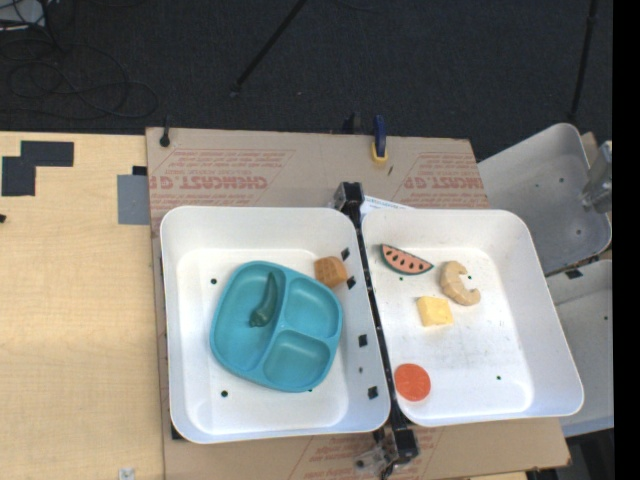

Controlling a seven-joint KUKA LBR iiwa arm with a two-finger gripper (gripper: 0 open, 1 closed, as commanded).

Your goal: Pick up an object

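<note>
Fingers' state: cannot tell. Right bin (pixel 545 268) holds a watermelon slice (pixel 406 259), croissant (pixel 460 282), cheese block (pixel 434 311) and orange disc (pixel 412 382). Left bin (pixel 185 268) holds a teal divided plate (pixel 290 358) bearing a green pepper (pixel 264 301), with a brown chunk (pixel 331 271) just beside it.

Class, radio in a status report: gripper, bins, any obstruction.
Right bin: watermelon slice, croissant, cheese, orange disc. Left bin: teal plate, green piece. Nothing covering them.

2 white bins (pixel 200 230), 1 teal plate (pixel 300 363), 1 green pepper (pixel 264 300), 1 brown cube (pixel 331 270), 1 watermelon slice (pixel 405 260), 1 croissant (pixel 460 282), 1 cheese block (pixel 434 311), 1 orange disc (pixel 412 382).
</note>
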